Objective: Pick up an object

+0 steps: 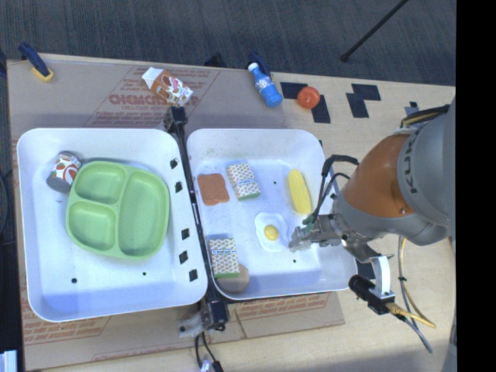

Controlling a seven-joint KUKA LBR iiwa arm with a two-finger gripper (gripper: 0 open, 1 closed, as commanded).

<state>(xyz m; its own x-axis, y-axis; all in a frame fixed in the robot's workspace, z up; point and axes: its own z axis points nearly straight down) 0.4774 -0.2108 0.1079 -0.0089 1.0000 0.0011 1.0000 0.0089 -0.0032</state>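
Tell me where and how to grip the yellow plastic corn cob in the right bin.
Grip the yellow plastic corn cob across its narrow middle, coming straight down from above. It lies flat and lengthwise on the right white bin floor with bare space along both long sides, so fingers likely fit there; the rounded ends would probably slip.

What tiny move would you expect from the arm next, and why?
Probably a short shift toward the fried egg and down onto it. The gripper sits just beside the egg in the right bin, with nothing visibly between its fingers, so the egg looks like the closest thing to take.
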